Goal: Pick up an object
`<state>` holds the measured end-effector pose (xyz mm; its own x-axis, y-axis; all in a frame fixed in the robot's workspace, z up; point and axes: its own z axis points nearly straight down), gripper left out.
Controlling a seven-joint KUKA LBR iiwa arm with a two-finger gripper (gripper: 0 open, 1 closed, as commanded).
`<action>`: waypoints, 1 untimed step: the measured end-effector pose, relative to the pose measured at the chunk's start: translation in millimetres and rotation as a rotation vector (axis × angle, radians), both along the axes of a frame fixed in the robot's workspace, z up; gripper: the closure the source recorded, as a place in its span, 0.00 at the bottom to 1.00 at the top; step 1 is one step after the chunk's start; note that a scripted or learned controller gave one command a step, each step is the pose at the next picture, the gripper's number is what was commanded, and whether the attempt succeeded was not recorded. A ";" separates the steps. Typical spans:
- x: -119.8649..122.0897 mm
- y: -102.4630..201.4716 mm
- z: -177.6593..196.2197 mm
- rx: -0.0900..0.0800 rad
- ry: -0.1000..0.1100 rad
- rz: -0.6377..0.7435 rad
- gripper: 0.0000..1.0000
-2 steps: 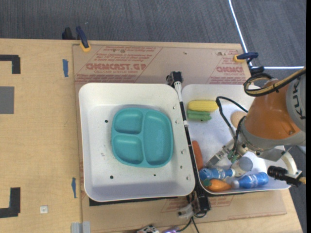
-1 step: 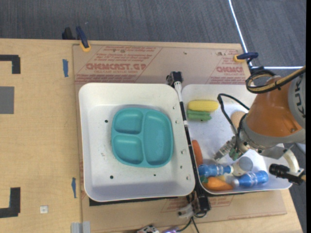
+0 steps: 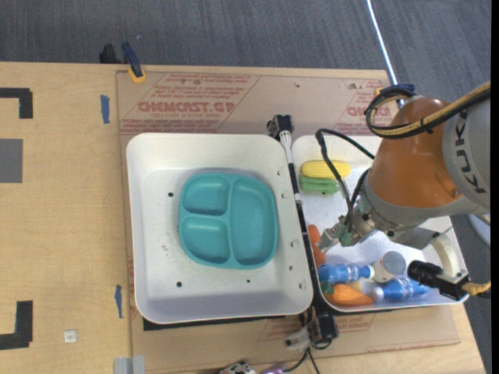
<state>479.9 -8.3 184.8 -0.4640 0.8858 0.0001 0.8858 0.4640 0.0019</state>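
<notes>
Two shallow white bins sit side by side on the bench, their inner rims touching along a dark seam. The left bin [image 3: 148, 232] has open floor on every side of the single teal divided plate [image 3: 228, 218], which has three compartments and lies flat near the middle, well apart from all four walls.

The right bin [image 3: 352, 153] is far tighter. The arm [image 3: 417, 158] reaches in from the right, and its orange band and grey wrist cover most of the bin's middle and right part, so only the upper left corner and a strip along the near wall show bare floor. The gripper [image 3: 343, 236] hangs low over the bin's left-centre — whether it is spread or closed cannot be told, since the tip is a small metallic blur against the clutter, and nothing can be seen held in it.

The things to pick lie around it. One yellow and green toy [image 3: 323, 175] rests near the far wall, apart from the gripper. One thin orange piece [image 3: 314, 238] lies just beside the gripper, against the left wall. Along the near wall sit two blue bottles — the left blue bottle [image 3: 345, 273] and the right blue bottle [image 3: 404, 289] — with one orange toy [image 3: 348, 293] touching the first and one grey round cap [image 3: 392, 266] between them. A black cable [image 3: 335, 140] loops over the bin's upper part.
</notes>
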 end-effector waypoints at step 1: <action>-0.3 -0.8 -0.3 -0.001 0.001 -0.002 0.00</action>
<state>479.6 -9.1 184.6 -0.4626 0.8865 -0.0002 0.8865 0.4626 0.0009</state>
